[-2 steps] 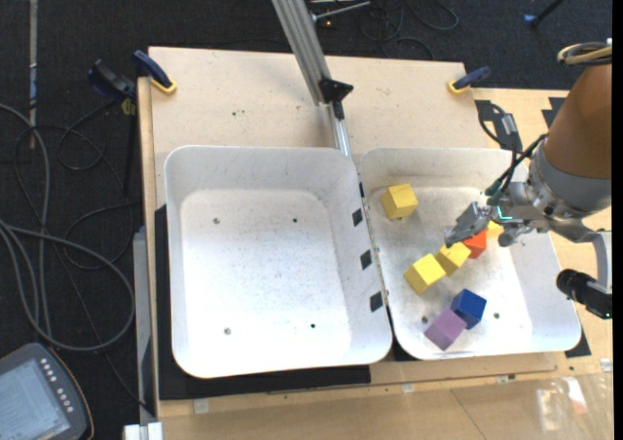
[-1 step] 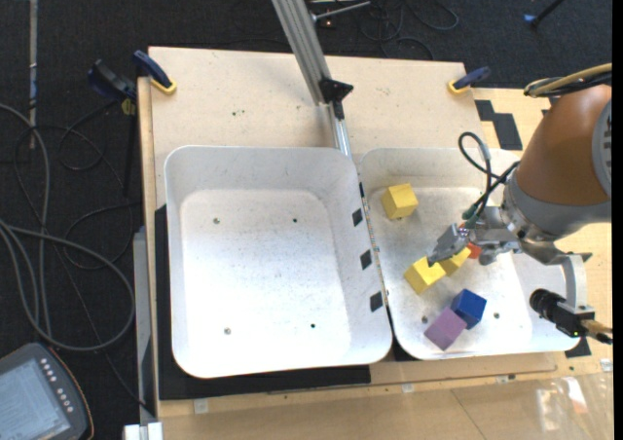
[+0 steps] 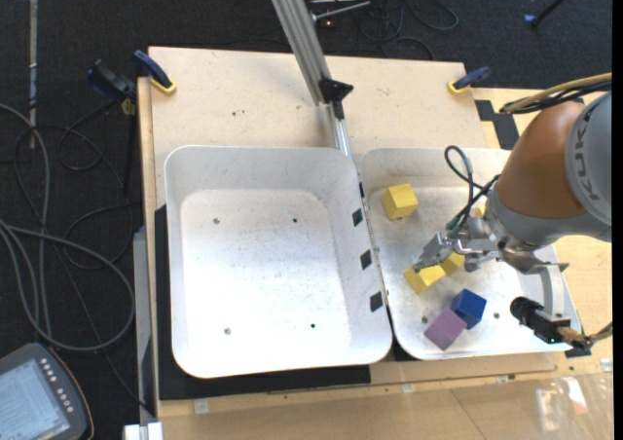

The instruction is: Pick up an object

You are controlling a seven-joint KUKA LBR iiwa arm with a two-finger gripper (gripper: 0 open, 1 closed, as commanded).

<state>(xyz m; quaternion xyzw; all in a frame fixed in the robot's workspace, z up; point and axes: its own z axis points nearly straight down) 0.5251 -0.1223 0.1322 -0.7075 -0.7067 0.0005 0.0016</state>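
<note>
- Gripper [image 3: 435, 255] sits low in the right bin [image 3: 389, 331], tip right at the small yellow block [image 3: 425, 277]. Can't tell whether the fingers are wide, narrow, or on anything: the tip is too small and cluttered to read.
- Targets are all in the right bin: a second, larger yellow cube [image 3: 399, 201] toward its far side, and a blue cube [image 3: 469, 307] touching a purple block [image 3: 446, 328] near the front edge.
- Your best bet looks like the small yellow block, being nearest the tip and apart from the others. Centre over it, square the fingers to its flat faces, then close. Don't call it held until you see it lift.
- Avoid the blue/purple pair; a grab there likely shoves both.
- Left bin [image 3: 195, 185] is white with a speckled floor.
- Table [image 3: 243, 88] is a pale board, clamps [image 3: 156, 73] at the far corners, black floor with loose cables [image 3: 58, 234] around it, slanted metal pole [image 3: 302, 29] at the far side.
</note>
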